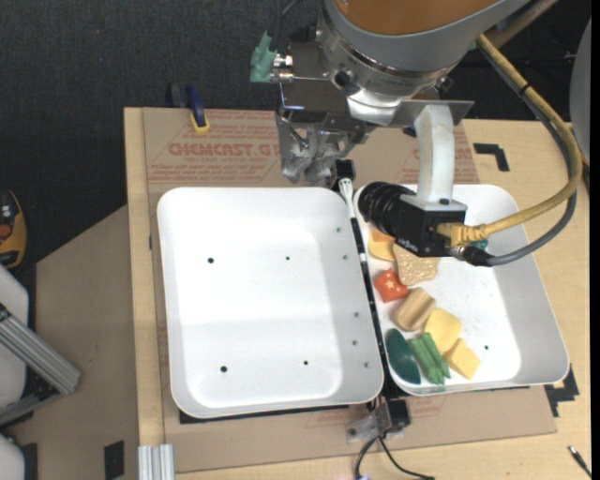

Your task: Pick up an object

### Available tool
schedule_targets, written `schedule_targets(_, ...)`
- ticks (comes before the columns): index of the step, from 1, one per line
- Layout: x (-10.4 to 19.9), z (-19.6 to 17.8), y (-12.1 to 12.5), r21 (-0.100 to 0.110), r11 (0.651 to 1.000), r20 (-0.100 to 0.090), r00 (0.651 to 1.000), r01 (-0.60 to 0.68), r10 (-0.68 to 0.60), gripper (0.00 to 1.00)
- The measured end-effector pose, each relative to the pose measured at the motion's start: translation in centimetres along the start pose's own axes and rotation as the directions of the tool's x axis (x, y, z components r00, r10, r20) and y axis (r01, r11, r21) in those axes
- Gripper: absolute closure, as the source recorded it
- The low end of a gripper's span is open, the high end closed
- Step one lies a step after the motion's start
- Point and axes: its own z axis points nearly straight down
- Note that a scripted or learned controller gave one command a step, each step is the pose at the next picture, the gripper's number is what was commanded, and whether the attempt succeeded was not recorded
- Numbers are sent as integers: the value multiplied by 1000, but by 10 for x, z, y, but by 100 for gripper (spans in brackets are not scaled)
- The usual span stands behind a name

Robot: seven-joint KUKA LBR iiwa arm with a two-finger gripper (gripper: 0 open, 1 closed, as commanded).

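Toy foods (427, 328) crowding right bin (525, 309)

Bright, even overhead lighting; the left bin (253, 300) nears overexposure with soft interior shadows. The arm (403, 28) at top is slightly blurred; corners are dim.

I see two glossy white plastic bins: the left bin (253, 300) carries small black dots, the right bin (525, 328) holds coloured pieces. Among them are a red block with a pale mark (390, 284), a tan cylinder (413, 309), two yellow foam-like blocks (443, 329) (462, 359), a speckled beige piece (418, 270), a green ridged strip (429, 358) and a dark teal oval (403, 353). The brown cardboard sheet (225, 150) bears faded red lettering.
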Motion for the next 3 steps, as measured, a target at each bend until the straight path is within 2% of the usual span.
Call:
schedule_targets(1,-152,11,0,8,1000,7,1000,-22,22,100)
schedule_targets(2,-252,45,3,11,1000,6,1000,-17,17,100)
schedule_targets(3,-380,0,26,-3,1000,11,1000,-19,19,100)
